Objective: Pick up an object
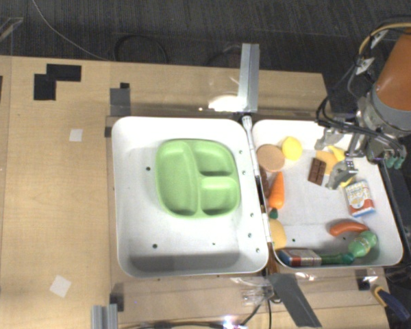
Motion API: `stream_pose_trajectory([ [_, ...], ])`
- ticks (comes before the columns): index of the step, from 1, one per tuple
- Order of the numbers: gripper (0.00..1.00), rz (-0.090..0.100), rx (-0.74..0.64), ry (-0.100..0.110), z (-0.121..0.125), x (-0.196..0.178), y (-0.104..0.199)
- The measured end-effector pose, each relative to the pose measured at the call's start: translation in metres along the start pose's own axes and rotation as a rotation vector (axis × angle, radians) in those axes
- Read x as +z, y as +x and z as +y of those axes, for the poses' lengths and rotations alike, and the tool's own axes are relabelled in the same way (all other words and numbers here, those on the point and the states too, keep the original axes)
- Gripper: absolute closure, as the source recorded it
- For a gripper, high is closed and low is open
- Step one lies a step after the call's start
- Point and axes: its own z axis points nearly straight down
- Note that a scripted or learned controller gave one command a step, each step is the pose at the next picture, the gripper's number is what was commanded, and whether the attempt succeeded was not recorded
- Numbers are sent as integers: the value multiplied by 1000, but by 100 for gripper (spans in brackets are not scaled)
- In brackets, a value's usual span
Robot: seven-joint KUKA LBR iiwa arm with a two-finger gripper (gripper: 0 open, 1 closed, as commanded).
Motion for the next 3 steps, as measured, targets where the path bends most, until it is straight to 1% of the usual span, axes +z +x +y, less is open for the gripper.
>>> stream_pose_trajectory([
  [1,0,-1,37,0,-13,166,-30],
  [2,0,-5,72,0,20,173,-23],
  [3,0,-7,110,0,27,172,9],
])
